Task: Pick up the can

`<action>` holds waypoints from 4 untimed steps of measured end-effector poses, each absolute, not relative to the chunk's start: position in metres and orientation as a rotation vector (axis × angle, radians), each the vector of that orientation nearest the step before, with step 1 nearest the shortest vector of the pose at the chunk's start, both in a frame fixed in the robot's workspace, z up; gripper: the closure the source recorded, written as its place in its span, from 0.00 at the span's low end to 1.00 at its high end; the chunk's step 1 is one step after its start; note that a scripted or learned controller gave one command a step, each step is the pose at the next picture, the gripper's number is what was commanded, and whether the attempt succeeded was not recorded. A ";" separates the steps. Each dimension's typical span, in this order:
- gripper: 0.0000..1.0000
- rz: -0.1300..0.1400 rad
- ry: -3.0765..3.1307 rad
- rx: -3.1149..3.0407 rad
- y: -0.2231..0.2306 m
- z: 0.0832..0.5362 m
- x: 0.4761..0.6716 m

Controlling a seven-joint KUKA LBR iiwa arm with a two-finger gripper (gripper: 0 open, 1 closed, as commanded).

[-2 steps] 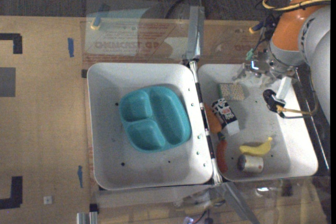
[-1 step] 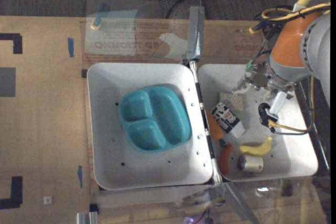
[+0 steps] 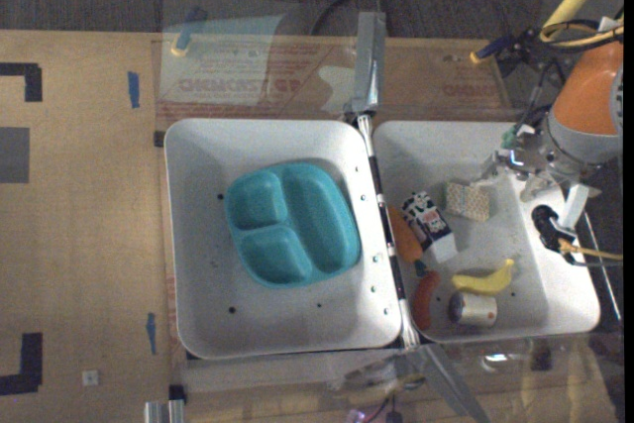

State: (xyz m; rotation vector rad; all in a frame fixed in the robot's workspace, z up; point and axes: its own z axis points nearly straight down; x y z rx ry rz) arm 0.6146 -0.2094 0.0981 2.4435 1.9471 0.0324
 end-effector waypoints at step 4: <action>0.00 -0.002 1.635 2.683 -0.156 0.107 0.650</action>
